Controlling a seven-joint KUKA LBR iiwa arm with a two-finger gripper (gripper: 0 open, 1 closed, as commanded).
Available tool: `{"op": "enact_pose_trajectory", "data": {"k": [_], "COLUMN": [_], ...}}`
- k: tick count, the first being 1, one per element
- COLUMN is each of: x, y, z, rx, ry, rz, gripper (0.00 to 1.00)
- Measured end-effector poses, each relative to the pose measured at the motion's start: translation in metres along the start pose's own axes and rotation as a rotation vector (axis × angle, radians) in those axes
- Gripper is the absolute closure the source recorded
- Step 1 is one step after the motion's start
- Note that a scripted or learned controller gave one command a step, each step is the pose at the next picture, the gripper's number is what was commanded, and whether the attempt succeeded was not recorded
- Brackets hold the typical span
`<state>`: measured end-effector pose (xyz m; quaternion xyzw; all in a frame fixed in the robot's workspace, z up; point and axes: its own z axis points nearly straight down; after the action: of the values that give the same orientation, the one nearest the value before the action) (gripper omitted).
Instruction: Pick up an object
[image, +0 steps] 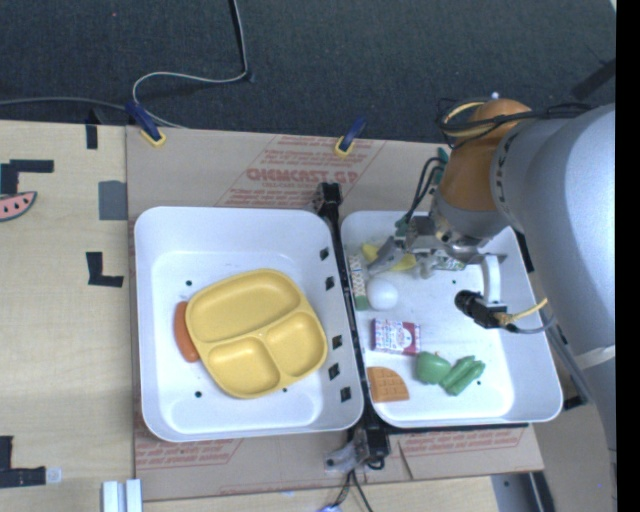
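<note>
I have the arm reaching in from the right, its gripper (415, 250) down at the far end of the right bin (535, 385). From my feed I cannot tell how the pincer is set; the wrist hardware hides it.

In that right bin I count several pieces. A yellow object (383, 252), possibly a toy banana, lies just beside the gripper at the far left corner. A white egg-shaped ball (383, 294) sits just nearer than that, close to the bin's left wall. A small pink and white carton (394, 337) lies near the middle. Toward the near end there is an orange toast-like piece (388, 384) on the left and a green toy vegetable (449, 371) to its right, the two apart from each other.

The left bin (160, 250) holds a yellow divided plate (256, 331) with three compartments, lying flat around the bin's centre. An orange-red object (185, 334) pokes out from under the plate's left edge.

Both bins sit side by side on a cardboard sheet (250, 170).
</note>
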<state>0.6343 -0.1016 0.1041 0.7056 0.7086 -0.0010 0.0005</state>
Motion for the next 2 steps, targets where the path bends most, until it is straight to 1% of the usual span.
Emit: {"op": "enact_pose_trajectory", "data": {"k": [1, 2], "x": [-0.0027, -0.0027], "y": [-0.0101, -0.01], "z": [0.0184, 0.0087], "rx": [-0.003, -0.003], "ry": [0.001, 0.0], "rz": [0.003, 0.002], "gripper": [0.0, 1.0]}}
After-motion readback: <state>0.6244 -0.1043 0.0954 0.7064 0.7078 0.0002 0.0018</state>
